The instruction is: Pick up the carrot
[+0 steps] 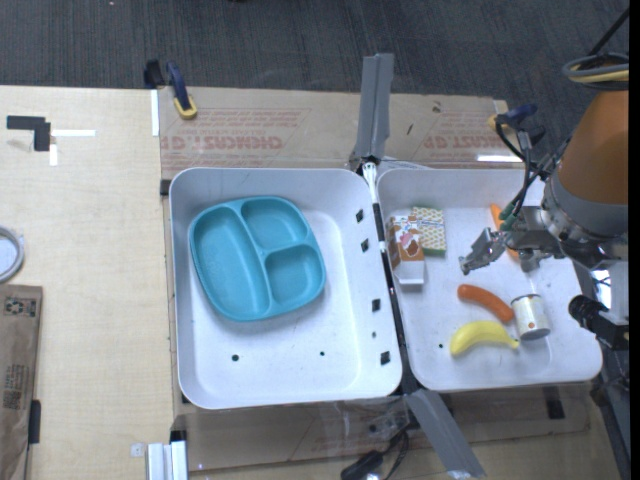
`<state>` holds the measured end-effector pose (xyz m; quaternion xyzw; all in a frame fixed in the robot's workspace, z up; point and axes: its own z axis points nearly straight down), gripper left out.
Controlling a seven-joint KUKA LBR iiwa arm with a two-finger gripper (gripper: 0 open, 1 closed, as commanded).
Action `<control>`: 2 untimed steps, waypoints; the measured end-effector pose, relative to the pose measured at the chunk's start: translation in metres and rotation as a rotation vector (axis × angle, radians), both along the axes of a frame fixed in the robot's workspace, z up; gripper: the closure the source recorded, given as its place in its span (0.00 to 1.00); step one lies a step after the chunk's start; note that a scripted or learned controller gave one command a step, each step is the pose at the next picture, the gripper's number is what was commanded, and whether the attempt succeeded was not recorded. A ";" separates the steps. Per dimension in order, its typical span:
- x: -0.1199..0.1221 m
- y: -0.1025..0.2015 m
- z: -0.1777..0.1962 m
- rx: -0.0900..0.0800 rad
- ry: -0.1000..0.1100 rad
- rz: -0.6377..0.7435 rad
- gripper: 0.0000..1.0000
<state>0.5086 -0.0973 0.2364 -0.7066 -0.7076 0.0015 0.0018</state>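
Note:
In the right bin (560, 368), a bright orange strip that looks like the carrot (497, 215) lies near the far right. Most of it is hidden under the gripper (487, 254), and a second orange bit shows beside the wrist. The gripper hangs low over that spot, its grey body pointing left and down from the arm (600, 168). I cannot tell whether it touches the carrot. A darker orange-red stick with rounded ends (485, 301) lies just below the gripper, apart from it.
A yellow banana (480, 339) and a silver can (530, 317) lie near the right bin's front. Small food boxes (415, 238) stand by the divider. The left bin (200, 368) holds a blue compartment plate (258, 258).

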 end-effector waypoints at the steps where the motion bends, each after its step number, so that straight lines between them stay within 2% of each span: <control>1: -0.006 -0.025 -0.042 0.000 0.001 -0.178 0.00; 2: 0.077 -0.080 -0.104 -0.003 -0.002 -0.356 0.00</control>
